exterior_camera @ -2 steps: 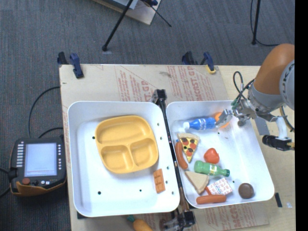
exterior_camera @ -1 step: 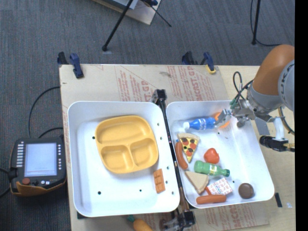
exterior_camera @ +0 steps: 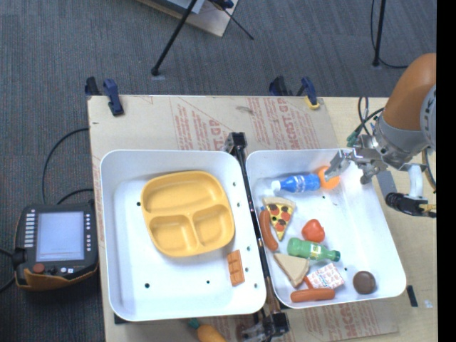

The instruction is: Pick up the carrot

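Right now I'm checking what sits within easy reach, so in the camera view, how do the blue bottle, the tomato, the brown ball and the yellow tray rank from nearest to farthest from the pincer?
1. Blue bottle, just left of the pincer.
2. Tomato, mid right bin.
3. Brown ball, right bin's near corner.
4. Yellow tray, left bin.

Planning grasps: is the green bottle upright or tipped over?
Tipped: the green bottle lies on its side on the right bin floor, cap toward the view's right.

Yellow tray (exterior_camera: 188,213), blue bottle (exterior_camera: 299,184)
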`<action>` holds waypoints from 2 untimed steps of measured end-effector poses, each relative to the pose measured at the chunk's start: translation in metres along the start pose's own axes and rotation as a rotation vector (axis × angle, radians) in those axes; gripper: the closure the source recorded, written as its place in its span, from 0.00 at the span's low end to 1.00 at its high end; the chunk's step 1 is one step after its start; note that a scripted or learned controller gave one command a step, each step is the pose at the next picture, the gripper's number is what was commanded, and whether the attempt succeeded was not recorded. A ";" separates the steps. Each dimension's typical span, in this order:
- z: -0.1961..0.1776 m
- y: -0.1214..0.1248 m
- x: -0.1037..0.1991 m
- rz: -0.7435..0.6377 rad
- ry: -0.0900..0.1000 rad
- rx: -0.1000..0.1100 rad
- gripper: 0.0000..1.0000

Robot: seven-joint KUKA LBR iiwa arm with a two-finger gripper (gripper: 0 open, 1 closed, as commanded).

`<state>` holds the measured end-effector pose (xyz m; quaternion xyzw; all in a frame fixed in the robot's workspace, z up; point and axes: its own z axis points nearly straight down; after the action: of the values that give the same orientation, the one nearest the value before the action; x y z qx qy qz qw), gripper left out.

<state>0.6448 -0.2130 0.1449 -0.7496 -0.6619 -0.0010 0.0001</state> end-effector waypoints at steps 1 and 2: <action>0.001 -0.001 0.000 -0.001 0.000 0.002 0.00; 0.001 -0.001 0.000 -0.001 0.000 0.002 0.00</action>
<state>0.6443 -0.2128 0.1436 -0.7493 -0.6622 -0.0002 0.0009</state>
